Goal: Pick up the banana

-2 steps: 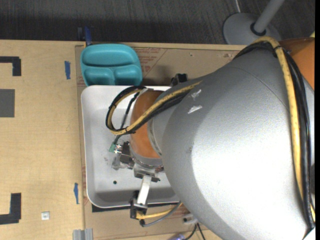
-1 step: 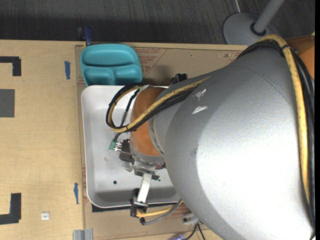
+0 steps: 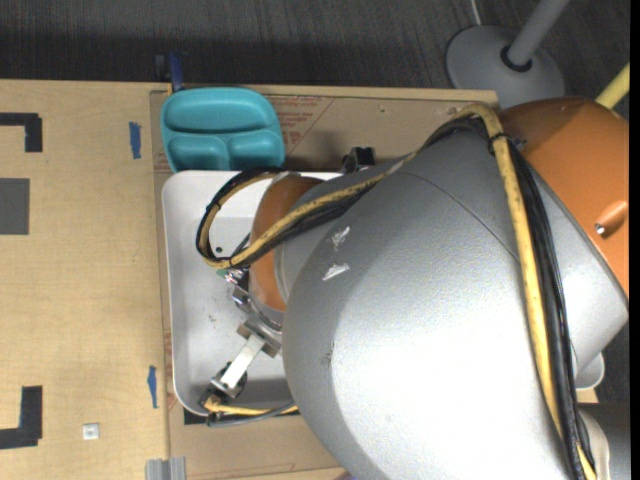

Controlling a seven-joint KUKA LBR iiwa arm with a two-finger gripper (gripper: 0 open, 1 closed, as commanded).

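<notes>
My grey arm, with its orange band, reaches far across the view and covers most of both bins. The gripper hangs low inside the left white bin, near its front half, seen from behind the wrist. Its tip is hidden by the wrist and cables. The arm's bulk hides whatever lies under and to the right of it. The bare strip of bin floor along the left wall holds nothing.
A teal moulded plastic piece rests against the left bin's far rim. A small black object lies behind the bins on the cardboard bench top. A grey stand base sits at the far right.
</notes>
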